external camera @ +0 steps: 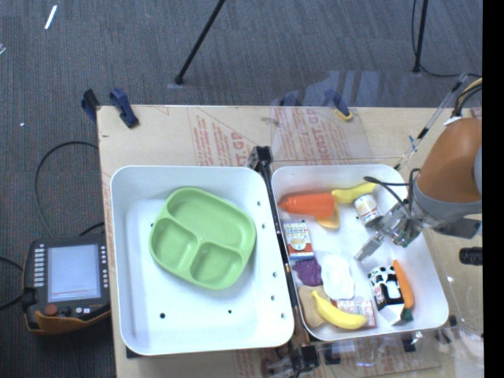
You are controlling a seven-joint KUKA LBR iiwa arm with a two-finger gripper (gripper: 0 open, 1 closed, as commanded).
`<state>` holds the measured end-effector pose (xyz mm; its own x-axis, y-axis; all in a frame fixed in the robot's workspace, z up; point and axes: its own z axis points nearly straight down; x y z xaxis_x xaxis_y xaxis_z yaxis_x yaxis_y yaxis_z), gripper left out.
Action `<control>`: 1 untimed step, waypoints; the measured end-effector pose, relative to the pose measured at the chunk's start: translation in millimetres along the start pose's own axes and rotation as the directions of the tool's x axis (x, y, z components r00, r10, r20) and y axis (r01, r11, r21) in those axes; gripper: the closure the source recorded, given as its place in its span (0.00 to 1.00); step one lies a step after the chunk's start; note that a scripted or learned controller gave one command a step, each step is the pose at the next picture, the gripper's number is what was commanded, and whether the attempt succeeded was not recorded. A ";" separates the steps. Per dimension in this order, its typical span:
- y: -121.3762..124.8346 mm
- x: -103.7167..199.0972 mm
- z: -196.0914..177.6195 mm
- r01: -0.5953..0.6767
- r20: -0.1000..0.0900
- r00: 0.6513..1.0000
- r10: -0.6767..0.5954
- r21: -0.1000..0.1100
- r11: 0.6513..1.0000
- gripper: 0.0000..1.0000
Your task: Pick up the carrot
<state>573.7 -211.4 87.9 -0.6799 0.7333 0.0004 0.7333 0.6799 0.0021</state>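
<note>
Cardboard-topped desk (228, 136). Approach step: claw (370, 248), grip state unclear, holds nothing visible; carrot (403, 283) lies just beyond it, so shift over and descend.

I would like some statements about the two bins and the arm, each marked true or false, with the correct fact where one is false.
1. The green plate lies in the left bin. True.
2. The carrot lies in the left bin. False: it lies in the right bin, near its right wall.
3. The gripper is over the right bin. True.
4. The gripper holds the carrot. False: the carrot lies apart from it, nearer the front corner.
5. A banana lies near the right bin's front edge. True.
</note>
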 end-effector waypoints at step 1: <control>-52.1 49.3 -0.6 0.275 0.002 0.962 -0.275 -0.001 0.962 0.00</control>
<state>501.9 -210.7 88.3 -0.8551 0.5185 -0.0025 0.5184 0.8551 0.0027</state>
